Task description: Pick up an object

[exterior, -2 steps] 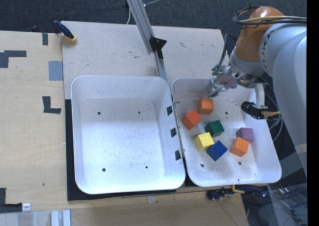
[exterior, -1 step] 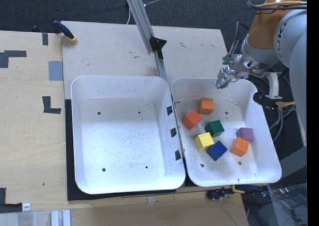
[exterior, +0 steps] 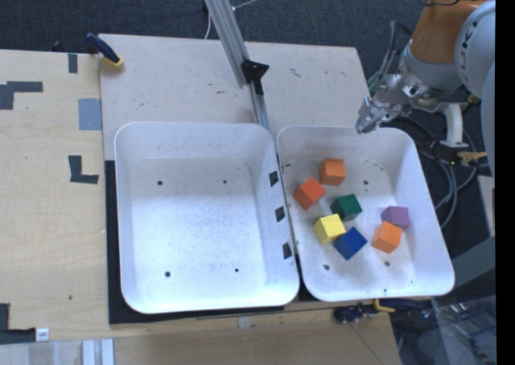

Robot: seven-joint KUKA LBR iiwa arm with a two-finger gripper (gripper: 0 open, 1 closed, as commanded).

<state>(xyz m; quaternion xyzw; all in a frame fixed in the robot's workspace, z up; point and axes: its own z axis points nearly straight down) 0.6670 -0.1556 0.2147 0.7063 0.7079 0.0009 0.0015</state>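
Blocks sit clustered mid right bin (exterior: 426,219): two orange cubes (exterior: 331,170) and (exterior: 309,193), green cube (exterior: 347,206), yellow cube (exterior: 328,227), blue cube (exterior: 350,243), purple cube (exterior: 395,215), another orange cube (exterior: 387,236). Packed tight, several touching (likely hard to pinch just one). Gripper (exterior: 372,118) hangs above the bin's far rim, carrying nothing; whether it's spread or closed, can't tell at this angle. Left bin (exterior: 129,194) holds no blocks. No readable labels or branding anywhere.
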